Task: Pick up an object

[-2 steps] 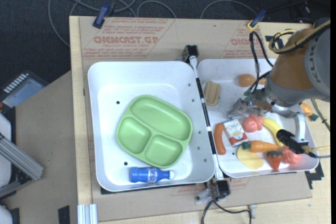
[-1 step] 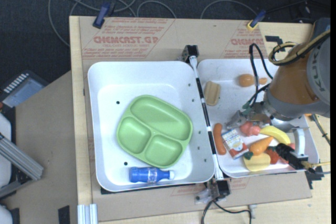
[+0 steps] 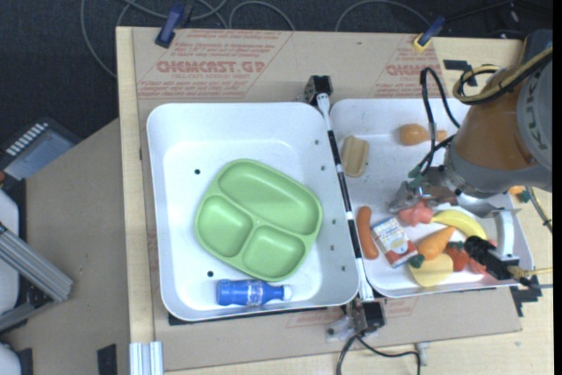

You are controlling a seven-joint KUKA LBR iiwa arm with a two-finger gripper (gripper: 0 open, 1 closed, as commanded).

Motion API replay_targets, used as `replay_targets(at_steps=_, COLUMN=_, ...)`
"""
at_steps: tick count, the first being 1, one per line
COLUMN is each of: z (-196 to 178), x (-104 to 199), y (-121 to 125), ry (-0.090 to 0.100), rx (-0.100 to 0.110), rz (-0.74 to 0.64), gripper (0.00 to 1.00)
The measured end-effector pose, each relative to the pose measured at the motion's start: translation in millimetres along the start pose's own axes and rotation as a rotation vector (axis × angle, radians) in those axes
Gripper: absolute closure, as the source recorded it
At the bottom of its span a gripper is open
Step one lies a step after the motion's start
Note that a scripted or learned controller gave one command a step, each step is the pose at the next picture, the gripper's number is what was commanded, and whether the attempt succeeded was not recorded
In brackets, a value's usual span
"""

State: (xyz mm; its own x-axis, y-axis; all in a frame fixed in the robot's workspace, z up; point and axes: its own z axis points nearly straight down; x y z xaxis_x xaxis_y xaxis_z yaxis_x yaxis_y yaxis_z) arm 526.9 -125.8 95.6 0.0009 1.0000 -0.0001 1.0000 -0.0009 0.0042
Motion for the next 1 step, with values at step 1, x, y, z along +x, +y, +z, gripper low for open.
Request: replay_targets(at_steps=1, z=-89.4, x=55.0, y=17.0, ry=0.0, rx=0.003, rz=-0.002, gripper=1.0)
